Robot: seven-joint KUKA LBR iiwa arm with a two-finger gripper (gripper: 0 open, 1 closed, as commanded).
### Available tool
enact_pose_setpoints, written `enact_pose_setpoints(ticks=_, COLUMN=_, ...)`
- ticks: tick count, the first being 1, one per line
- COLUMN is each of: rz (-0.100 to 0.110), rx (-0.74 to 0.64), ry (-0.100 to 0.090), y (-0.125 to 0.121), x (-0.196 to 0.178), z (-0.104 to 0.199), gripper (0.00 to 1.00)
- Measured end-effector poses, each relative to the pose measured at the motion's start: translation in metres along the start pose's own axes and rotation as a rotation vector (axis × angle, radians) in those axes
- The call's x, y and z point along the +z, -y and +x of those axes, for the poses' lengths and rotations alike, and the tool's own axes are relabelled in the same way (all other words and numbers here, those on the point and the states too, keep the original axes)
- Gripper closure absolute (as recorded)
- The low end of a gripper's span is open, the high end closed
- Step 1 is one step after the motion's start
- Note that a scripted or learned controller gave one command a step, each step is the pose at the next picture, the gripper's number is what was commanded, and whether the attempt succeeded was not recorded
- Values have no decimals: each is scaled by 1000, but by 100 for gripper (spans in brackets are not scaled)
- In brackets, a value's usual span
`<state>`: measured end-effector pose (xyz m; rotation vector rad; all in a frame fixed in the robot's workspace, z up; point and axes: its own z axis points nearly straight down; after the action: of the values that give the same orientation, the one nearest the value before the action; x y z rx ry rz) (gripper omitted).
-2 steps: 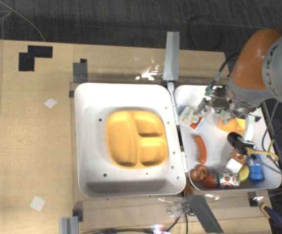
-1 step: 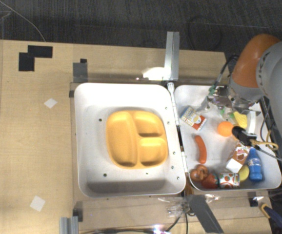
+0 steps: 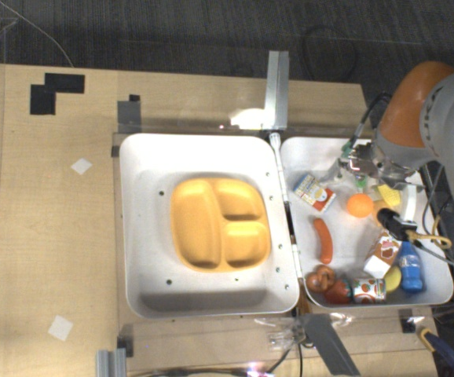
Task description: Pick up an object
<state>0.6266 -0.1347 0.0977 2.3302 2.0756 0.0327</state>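
**Robot gripper hangs over crowded bin, orange ball just beside it**

A pale wooden bench [image 3: 46,234] carries two shallow white bins side by side, seen from above. The grey arm [image 3: 447,108], with its orange band, reaches in over the right bin [image 3: 305,155]. The left bin [image 3: 144,210] holds a single item, a yellow divided tray [image 3: 215,222], lying near its middle.

The gripper [image 3: 358,163] sits above the far part of the right bin, close to its far edge. From this angle it cannot be told whether it is open or closed, and nothing can be seen in its grasp.

All the loose objects lie in the right bin. A red-orange sausage [image 3: 324,240] lies lengthwise near the bin's left edge. A small carton [image 3: 315,192] with red and blue print lies beyond the sausage, to the left of the gripper and slightly nearer the camera. A blue bottle [image 3: 410,273] rests in the near right corner, with a brown-and-white carton [image 3: 382,254] just beside it on the left. The orange ball [image 3: 360,205] lies just on the near side of the gripper, apart from it, and is the closest object to it. A printed can [image 3: 368,290] lies along the near edge, and a red fruit [image 3: 337,292] is touching its left end.
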Motion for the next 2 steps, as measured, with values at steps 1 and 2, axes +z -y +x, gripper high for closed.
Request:
enact_pose_setpoints(ticks=1, rz=-8, rx=-8, ry=-1, y=-3, x=-14, z=2, gripper=100)
enact_pose_setpoints(ticks=2, rz=-6, rx=-8, ry=-1, y=-3, x=-12, z=2, gripper=0)
